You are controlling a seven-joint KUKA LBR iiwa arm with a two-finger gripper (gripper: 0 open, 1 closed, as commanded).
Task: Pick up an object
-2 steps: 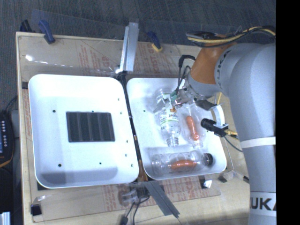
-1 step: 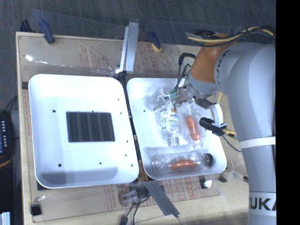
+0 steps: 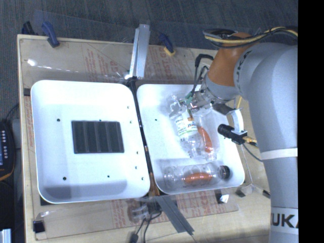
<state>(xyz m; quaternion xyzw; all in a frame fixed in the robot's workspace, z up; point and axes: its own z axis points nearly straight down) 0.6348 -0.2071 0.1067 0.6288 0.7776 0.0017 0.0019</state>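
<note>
The table [image 3: 76, 59] carried two shallow white bins side by side. The left bin [image 3: 45, 135] held a dark ribbed rectangular pad [image 3: 97, 136], lying flat near its middle. The right bin [image 3: 152, 115] held a cluster of clear plastic bottles.

One clear bottle with a white label [image 3: 185, 124] lay tilted in the far middle of the right bin, its cap end pointing toward the far side. Just to its right lay a second clear bottle with an orange insert [image 3: 204, 138], the two touching or nearly so; exact contact could not be told through the clear plastic. A third clear bottle with an orange insert and a dark cap [image 3: 197, 175] lay on its side along the near wall of the right bin, cap toward the right.

The grey arm [image 3: 268, 95] came in from the right, its orange band [image 3: 225, 67] above the far right part of the right bin. The claw [image 3: 195, 99] sat low over the far end of the labelled bottle, among the clear bottle tops. Whether the claw was spread or pressed together could not be told; clear plastic and wrist hardware obscured it. No bottle was seen lifted; all lay in the right bin.

Blue clamps [image 3: 50, 34] sat at the table's far edge.
</note>
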